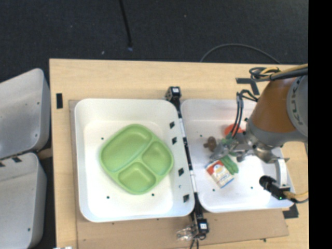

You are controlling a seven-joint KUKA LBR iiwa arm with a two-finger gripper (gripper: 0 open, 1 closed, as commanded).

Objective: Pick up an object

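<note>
Right bin [205, 198], contents: 1 small carton [220, 173], white with red and blue print, lying tilted near the bin's middle; 1 green item [230, 165] touching the carton's upper right edge; 1 small brown object [210, 142] just up and left of the carton; 1 red-orange item [229, 130], partly hidden beside the arm.

Gripper [226, 152]: low over the right bin, between the brown object and the carton, just above the green item. Whether it is apart, together or clamped on anything cannot be told; nothing is seen held.

Arm [275, 113]: grey with orange band, entering from the right, covering the right bin's upper right part. Black cables [239, 113] run along its left side.

Left bin [83, 139]: 1 green tray [136, 158] with 3 compartments, lying flat near the middle, turned at a slant.

Bench [62, 191]: light wood, bearing both bins side by side, their inner rims touching.
</note>
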